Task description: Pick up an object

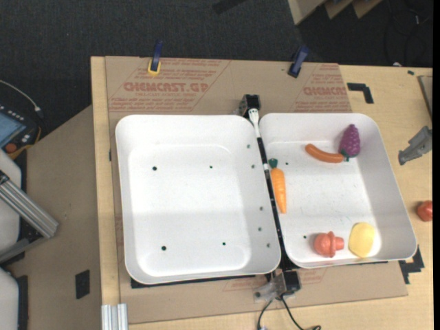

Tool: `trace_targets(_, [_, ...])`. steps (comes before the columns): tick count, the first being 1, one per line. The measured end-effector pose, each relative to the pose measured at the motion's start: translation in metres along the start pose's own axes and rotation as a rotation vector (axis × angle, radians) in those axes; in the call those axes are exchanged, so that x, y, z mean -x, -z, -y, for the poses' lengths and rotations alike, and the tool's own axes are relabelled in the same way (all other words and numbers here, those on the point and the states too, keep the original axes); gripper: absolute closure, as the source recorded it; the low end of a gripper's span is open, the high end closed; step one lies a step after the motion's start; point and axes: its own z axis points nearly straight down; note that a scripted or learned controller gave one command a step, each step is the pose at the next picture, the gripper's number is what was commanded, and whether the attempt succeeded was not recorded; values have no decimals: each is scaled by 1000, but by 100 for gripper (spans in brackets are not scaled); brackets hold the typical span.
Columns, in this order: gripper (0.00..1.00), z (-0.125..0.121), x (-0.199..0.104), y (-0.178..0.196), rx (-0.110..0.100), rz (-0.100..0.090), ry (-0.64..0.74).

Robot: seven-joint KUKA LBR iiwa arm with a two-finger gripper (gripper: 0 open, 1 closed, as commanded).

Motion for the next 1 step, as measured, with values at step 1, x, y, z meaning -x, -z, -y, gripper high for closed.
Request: trace_targets(1, [0, 13, 24, 173, 22, 12, 0])
